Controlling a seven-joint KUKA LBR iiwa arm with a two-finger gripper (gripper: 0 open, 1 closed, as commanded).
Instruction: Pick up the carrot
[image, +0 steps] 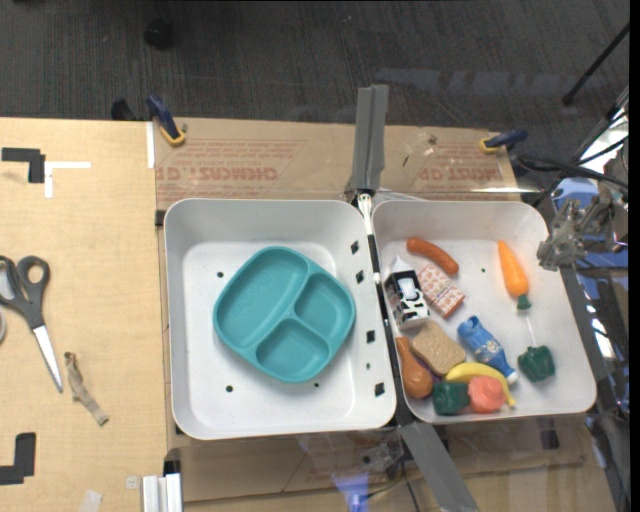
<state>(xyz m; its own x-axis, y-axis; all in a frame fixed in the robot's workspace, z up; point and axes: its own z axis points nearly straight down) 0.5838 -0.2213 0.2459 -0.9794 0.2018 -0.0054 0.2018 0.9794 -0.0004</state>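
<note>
The carrot (513, 270) lies in the right bin (560, 400), near its right wall and toward the far edge, apart from the sausage (433, 254). The gripper (562, 240) hangs just beyond that wall; I cannot tell its state. The risk is, I think, that the wall blocks one finger, so the smooth carrot rolls away.

The light is even and rather bright, and it seems to come from above. The two white bins (180, 330) are almost overexposed, so their walls lose detail. Shadows are soft and short; the teal plate (285, 314) throws only a faint one. The floor at the top stays dim. The picture is a little soft and grainy, most at the right edge, where shapes blur.
</note>
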